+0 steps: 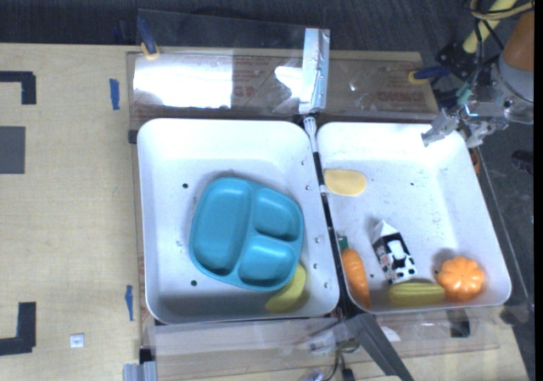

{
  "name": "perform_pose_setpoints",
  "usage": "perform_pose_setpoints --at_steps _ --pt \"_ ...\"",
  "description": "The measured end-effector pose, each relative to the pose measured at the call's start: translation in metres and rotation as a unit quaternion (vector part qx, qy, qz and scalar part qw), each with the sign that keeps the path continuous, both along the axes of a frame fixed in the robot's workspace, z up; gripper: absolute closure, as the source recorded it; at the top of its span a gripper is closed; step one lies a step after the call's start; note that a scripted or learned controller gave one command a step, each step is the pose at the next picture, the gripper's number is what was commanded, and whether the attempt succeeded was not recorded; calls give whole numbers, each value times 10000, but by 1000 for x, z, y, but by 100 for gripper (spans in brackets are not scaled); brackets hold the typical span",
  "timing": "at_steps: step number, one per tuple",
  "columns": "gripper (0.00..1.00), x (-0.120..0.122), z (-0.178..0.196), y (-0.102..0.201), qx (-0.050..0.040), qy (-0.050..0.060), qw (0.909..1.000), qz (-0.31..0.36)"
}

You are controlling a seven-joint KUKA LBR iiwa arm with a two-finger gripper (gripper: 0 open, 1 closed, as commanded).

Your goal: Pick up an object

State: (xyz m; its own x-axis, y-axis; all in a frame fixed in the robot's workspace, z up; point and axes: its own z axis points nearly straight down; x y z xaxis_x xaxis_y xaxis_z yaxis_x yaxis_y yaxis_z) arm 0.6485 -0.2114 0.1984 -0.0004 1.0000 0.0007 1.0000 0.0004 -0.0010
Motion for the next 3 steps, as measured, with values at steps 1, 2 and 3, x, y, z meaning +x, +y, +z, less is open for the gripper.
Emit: perform_pose_setpoints --at_steps 1,2,3 --pt "0 -61 -53 46 2 17 9996 -295" --pt "0 -125 -111 108 -4 -26 9963 -853" --pt "100 -123 -100 107 -13 -67 9962 -871"
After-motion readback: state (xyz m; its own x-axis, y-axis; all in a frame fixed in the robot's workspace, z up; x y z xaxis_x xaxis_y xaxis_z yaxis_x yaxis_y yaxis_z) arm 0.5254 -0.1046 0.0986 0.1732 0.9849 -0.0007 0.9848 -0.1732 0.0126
